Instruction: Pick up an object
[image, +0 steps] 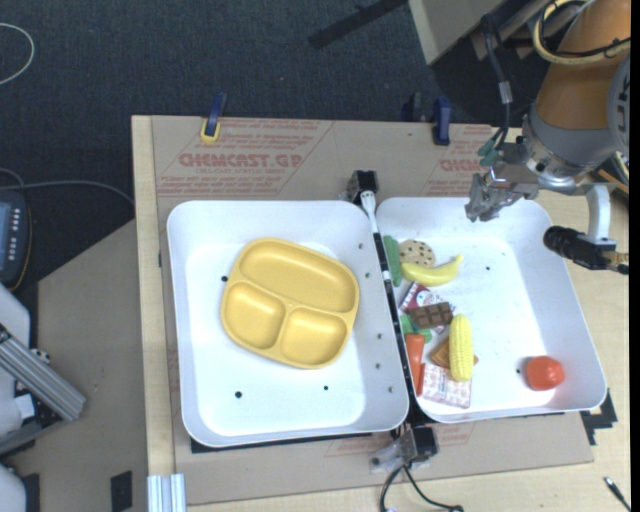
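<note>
Pick not yet made.
Gripper (487, 203), its grip unreadable, hangs upper right above the banana (434, 270); nothing lifted.

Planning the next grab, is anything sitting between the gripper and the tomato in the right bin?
Nothing visible. The gripper hangs over the right bin's far edge; bare white floor lies between it and the tomato.

Surface (300, 150) was a brown cardboard sheet w/ red print, held by a yellow clamp (211, 127) and a blue clamp (441, 120) at the far edge. A black clip (362, 184) sat betw. the bins' far corners. Dark carpet (150, 50) lay beyond.
</note>
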